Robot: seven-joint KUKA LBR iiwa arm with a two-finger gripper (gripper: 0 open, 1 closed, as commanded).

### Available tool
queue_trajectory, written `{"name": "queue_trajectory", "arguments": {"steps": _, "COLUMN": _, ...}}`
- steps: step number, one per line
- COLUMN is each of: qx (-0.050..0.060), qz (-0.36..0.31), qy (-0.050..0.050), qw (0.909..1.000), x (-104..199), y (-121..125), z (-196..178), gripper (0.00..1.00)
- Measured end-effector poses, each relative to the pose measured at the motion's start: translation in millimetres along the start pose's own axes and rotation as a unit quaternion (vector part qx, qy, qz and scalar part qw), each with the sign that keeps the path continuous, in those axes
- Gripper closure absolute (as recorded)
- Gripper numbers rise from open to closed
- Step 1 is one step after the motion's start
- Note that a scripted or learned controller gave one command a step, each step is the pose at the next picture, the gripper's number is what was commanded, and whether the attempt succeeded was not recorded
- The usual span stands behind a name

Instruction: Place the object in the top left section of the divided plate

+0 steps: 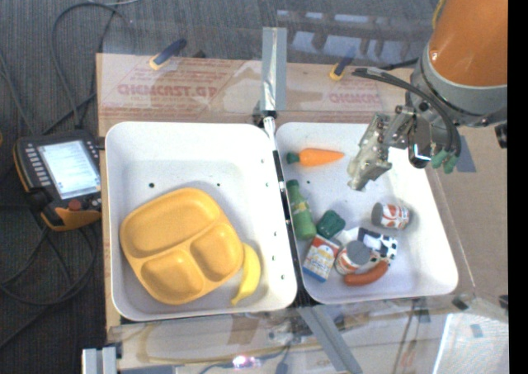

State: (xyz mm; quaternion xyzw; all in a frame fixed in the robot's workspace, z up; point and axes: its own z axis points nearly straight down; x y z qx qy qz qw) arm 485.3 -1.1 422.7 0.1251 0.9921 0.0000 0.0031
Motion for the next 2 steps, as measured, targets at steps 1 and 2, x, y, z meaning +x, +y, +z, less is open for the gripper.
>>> {"name": "queue_trajectory", "arguments": {"steps": 1, "qx": 0.0, "qz": -0.112, "qy": 0.003, "qw": 0.9937, "x": -15.4, "y": 23.4, "z": 153.7, "gripper": 1.0}}
{"name": "queue_trajectory", "arguments": {"steps": 2, "qx": -0.002, "qz": -0.294, "qy": 0.002, "qw": 0.9558, "x": -34.3, "y": 93.2, "z": 160.9, "gripper": 1.0}}
